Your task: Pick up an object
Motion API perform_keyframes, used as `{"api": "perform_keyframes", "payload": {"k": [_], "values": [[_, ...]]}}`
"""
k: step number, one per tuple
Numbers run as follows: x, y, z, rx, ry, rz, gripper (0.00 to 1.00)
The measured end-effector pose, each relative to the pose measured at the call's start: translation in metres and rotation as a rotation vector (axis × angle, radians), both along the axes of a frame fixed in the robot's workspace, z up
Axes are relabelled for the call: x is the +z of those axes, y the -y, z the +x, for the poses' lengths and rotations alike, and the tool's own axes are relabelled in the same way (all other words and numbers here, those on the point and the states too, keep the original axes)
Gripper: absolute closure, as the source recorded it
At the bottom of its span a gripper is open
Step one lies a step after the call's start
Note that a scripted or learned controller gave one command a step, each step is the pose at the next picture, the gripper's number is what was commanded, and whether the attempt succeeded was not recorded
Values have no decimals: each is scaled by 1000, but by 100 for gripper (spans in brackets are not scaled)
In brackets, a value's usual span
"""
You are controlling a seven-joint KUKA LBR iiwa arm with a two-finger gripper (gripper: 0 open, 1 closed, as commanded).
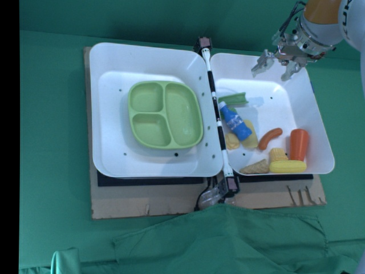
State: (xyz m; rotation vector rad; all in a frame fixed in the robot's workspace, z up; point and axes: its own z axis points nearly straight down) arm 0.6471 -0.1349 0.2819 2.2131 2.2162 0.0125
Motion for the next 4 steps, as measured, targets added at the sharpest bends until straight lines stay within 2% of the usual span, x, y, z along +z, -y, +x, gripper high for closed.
{"api": "perform_keyframes", "payload": {"k": [1,2,3,4], "values": [[-98,20,-8,-7,-9,-1,0],[-95,41,-63,-7,7,-5,0],[-96,41,-61,-5,6,-5,0],[-42,53,-50,-4,0,-4,0]]}}
